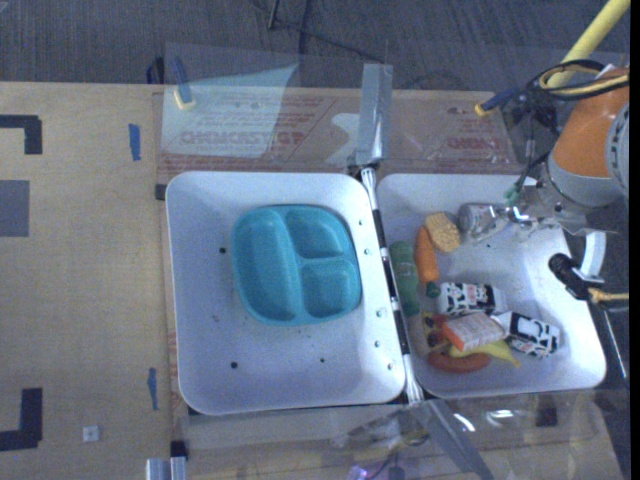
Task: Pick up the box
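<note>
Overhead view of the wooden worktop (80, 298) with two shallow white bins. The left white bin (200, 348) carries a turquoise three-compartment plastic plate (297, 264). The right white bin (570, 368) holds a crowd of small things along its left and lower sides. The grey arm with the orange band (590, 143) enters at the upper right, and its metal gripper (480, 218) sits in the upper part of the right bin, just beside a yellow sponge-like block (442, 232). We cannot tell how far the gripper is parted, and nothing can be seen held in it.

We take the task's thing to be the flat pink-and-white box (472, 330), lying in the lower middle of the right bin. It touches an orange carrot-like piece (458, 361) below and sits just beside two small black-and-white cartons (468, 295) (533, 334). To do the step well, we would bring the gripper down over the box's short sides, tilted to match its slant, so the neighbours are not caught.

Hard to make out: the gripper's tips, the box's print, and the green item (404, 268) at the bin's left wall. The arm's wrist is cut off at the right.
</note>
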Controlling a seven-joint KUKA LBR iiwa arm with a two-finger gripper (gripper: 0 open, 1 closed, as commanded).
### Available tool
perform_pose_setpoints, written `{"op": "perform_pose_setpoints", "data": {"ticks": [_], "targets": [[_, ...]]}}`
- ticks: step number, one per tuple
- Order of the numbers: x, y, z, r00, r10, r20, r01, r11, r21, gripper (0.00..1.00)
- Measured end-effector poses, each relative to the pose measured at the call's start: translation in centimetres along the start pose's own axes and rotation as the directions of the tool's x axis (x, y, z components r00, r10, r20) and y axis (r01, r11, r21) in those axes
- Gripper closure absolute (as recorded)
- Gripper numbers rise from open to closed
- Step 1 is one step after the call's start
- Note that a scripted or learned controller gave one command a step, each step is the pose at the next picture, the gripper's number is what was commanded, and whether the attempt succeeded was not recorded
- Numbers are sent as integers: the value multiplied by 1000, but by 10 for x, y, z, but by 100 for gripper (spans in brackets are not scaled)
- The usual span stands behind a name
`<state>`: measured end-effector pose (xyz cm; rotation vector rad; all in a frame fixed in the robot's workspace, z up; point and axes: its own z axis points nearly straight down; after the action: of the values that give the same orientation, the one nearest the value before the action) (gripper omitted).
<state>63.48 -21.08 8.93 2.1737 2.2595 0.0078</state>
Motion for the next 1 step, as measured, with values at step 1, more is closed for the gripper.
{"op": "perform_pose_setpoints", "data": {"ticks": [1], "targets": [[-12,25,-30,1000,19,-9,-19,999,44,0]]}}
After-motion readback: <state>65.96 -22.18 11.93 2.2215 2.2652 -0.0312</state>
